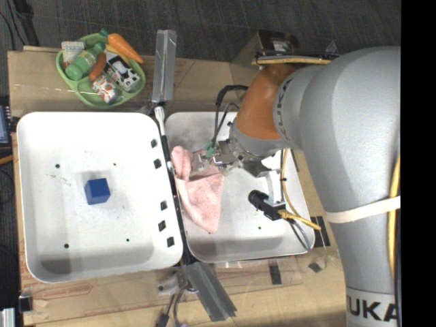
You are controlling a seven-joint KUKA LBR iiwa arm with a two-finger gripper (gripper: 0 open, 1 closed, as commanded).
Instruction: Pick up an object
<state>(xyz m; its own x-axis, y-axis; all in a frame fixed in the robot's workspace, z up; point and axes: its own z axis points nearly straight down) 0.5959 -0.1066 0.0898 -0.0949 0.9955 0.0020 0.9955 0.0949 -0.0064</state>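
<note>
Here, the gripper (204, 161) is seen over the right bin (272, 247), at its left wall, its fingers closed on the upper part of a pink cloth (203, 197). Open floor is left toward the right bin's near edge. "UKA" is legible on the arm (354, 155).

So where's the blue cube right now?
The blue cube sits alone in the left bin, left of centre, well away from the pink cloth in the right bin.

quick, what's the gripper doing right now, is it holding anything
Gripper: down at the pink cloth in the right bin; open, shut or holding cannot be told.
</note>
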